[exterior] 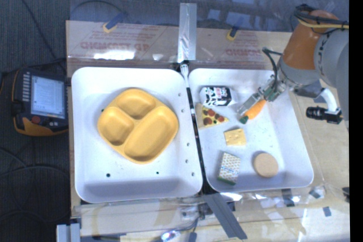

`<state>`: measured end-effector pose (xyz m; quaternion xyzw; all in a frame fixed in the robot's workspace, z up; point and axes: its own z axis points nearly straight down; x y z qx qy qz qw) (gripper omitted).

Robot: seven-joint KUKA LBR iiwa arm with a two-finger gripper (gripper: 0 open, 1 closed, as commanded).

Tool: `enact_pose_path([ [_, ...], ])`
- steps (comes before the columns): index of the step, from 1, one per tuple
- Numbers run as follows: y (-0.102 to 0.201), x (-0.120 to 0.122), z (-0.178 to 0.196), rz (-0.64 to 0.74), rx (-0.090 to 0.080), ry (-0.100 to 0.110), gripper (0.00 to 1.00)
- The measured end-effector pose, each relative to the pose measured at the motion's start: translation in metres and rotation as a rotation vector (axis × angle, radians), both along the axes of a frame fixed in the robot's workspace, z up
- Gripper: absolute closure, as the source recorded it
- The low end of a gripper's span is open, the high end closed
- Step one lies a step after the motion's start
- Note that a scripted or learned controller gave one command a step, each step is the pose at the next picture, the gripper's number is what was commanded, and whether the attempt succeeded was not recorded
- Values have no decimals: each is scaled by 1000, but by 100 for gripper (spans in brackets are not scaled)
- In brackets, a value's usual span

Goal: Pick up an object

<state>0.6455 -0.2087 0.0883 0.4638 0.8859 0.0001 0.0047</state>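
Orange, with a green tip, a toy carrot [253, 111] lies slanted in the right bin [300, 150], and the hand [266, 93] sits at its upper end, fingers closed on it. Below lie a cheese wedge [235, 136], a round cookie [265, 164], a pizza slice [212, 117] and a cow-patterned piece [216, 96]; the left bin [85, 178] holds a yellow divided plate [138, 124]

Plate [138, 124] in left bin [85, 178] (seemingly alone)
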Motion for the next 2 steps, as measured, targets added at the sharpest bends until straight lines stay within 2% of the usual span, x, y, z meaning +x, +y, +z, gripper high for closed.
enact_pose_path([
  [1,6,19,1,129,-4,25,0],
  [2,-16,-40,36,130,0,8,0],
])
